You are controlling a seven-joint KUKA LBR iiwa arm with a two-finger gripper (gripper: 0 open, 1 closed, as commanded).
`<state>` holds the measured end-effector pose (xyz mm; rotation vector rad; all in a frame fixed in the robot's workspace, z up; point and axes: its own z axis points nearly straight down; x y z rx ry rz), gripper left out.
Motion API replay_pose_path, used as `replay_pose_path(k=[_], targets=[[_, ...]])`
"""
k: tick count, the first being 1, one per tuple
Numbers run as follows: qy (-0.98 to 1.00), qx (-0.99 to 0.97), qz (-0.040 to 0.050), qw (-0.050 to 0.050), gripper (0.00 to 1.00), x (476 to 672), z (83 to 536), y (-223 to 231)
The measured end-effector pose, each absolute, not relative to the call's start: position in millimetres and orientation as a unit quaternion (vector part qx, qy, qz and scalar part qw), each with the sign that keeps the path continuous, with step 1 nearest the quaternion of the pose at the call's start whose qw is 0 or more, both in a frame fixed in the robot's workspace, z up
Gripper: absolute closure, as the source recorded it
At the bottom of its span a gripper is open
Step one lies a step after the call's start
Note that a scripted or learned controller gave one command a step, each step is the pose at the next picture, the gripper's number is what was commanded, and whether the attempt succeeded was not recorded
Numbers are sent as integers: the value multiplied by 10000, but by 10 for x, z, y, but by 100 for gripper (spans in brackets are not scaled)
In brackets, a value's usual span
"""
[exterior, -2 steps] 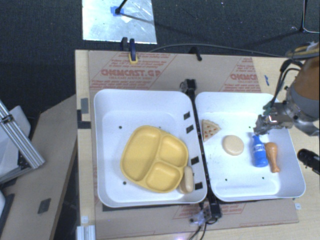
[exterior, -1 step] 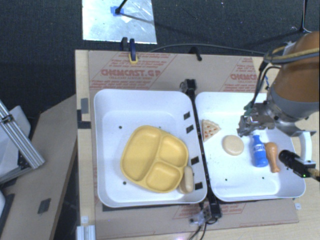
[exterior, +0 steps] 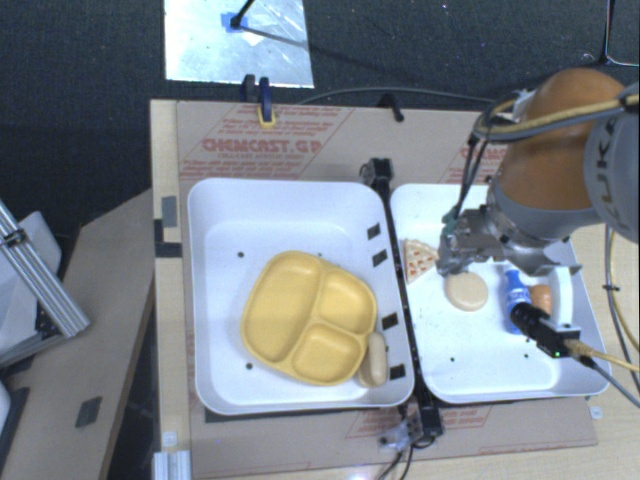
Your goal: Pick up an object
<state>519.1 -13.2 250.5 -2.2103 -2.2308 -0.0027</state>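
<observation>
Red "CHEMCAST GP" print on the brown board (exterior: 262, 146) – gripper (exterior: 455, 253) over right bin (exterior: 470, 368), near pizza slice (exterior: 418, 259) and round cookie (exterior: 466, 291), grip state unclear

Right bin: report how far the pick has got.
Done: the arm has reached into the right bin, and the gripper sits low between the pizza slice and the round tan cookie. In hand: nothing visibly held. Left: grasp and lift an object; the cookie, pizza slice and blue item all lie on the bin floor.
</observation>
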Motion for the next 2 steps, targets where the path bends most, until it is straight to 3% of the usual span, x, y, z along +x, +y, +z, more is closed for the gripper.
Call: replay_pose_path(k=[2], targets=[[-7104, -7038, -9, 4, 100, 5216, 2262, 810]])
